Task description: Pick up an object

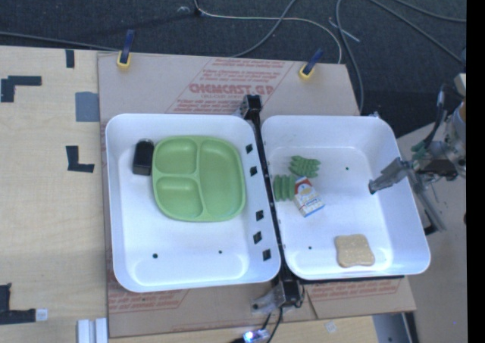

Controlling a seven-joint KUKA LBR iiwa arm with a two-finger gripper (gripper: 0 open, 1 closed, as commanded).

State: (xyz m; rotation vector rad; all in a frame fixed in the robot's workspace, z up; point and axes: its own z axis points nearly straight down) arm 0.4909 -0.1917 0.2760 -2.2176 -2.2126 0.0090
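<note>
- Nearest the lower edge of the frame lay one tan cracker-like biscuit [354,251], in the lower right corner of the right bin [379,133].
- Two shallow white bins sat side by side on a cardboard sheet [227,80]; the sheet carried red print, of which only "CHEMCAST" could be made out.
- One small red-and-white carton [307,196] lay tilted near the middle of the right bin; its label was too small to read.
- Two green ridged pieces [304,165] lay just above and to the left of the carton, one of them touching it.
- One green three-compartment tray [198,178] lay in the left bin [129,258], with one small black block [142,157] touching its left edge.
- Two yellow-and-blue clamps [124,55] pinned the cardboard's upper edge.
- One gripper [388,176] hung over the right bin's right rim, holding nothing; whether its fingers were apart could not be told.
</note>
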